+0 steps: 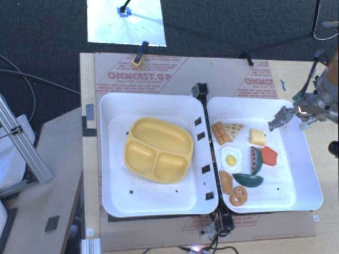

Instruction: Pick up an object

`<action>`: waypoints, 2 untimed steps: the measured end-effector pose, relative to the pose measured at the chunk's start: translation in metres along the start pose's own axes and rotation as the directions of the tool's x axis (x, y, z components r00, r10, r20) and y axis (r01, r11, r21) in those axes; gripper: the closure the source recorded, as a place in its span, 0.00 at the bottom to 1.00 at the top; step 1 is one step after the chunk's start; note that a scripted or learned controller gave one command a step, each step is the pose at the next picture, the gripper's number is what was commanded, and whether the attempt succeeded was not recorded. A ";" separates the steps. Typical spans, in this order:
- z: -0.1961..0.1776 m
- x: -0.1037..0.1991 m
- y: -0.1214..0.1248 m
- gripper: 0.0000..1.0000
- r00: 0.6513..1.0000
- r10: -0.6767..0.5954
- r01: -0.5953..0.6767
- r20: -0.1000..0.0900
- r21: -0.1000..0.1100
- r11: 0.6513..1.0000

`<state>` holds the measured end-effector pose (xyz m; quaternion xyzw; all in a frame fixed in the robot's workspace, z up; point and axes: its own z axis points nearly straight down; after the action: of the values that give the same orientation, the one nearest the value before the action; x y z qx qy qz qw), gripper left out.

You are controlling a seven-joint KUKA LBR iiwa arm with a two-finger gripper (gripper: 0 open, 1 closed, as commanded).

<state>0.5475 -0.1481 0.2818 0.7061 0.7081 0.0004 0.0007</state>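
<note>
Single fixed camera above the bench (175, 70), looking down at a slant. Both white bins (114, 142) fit in frame, moderately far. Arm (323, 97) enters from the right edge.

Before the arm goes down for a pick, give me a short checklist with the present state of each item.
1. Items to pick lie in the right bin: ok, cheese, fried egg, pretzel and others.
2. Gripper over the right bin: ok, near its upper right part.
3. Gripper free of any item: ok, nothing shows between its fingers.
4. Gripper directly above an item: cannot tell from this slant.
5. Items apart enough for a clean grasp: not ok, most touch or crowd; the cheese stands clearest.
</note>
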 end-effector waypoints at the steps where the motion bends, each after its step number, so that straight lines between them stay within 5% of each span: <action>1: 0.108 0.026 -0.040 0.00 1.000 0.001 -0.001 -0.004 0.011 1.000; 2: 0.202 0.053 -0.054 0.00 1.000 0.002 -0.002 -0.003 0.005 1.000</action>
<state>0.4935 -0.0952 0.0802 0.7069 0.7074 -0.0003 -0.0021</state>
